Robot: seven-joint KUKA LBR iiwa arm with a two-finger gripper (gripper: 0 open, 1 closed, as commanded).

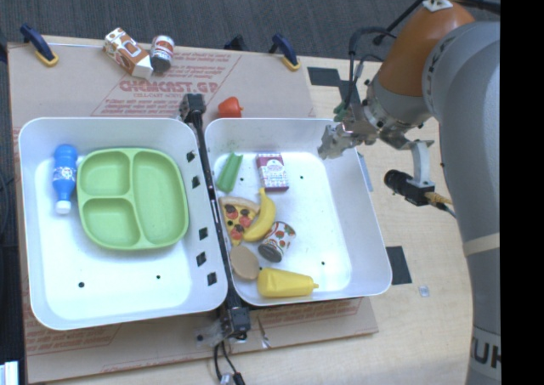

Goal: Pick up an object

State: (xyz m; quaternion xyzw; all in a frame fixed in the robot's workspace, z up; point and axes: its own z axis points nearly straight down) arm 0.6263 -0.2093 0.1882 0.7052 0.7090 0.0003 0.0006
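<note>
The arm comes in from three o'clock, grey with an orange band (425,39) above the wrist, and its claw (334,142) hangs over the rim of the right bin (361,230) at about one o'clock of that bin. Whether the claw stands wide or narrow cannot be told from this slanted view, and nothing shows between its tips. The things to pick lie in the right bin, mostly toward its nine o'clock side: a green stick-shaped piece (229,171) near eleven o'clock, a small red carton (273,172) just beside it toward twelve, a pizza slice (237,217) at nine o'clock with a banana (264,217) touching its edge, a small can (275,242) lying tilted just below the banana, a tan round piece (245,262) at seven o'clock, and a yellow wedge (285,283) at six o'clock. The claw is well apart from all of them. In the left bin (110,294) a green divided plate (133,197) sits near the centre, with a blue and white bottle (65,177) at nine o'clock just beside it. On the counter beyond the bins, a small box (124,49) and a can (161,53) lie toward eleven o'clock, and a red-orange piece (229,106) sits near twelve o'clock.
</note>
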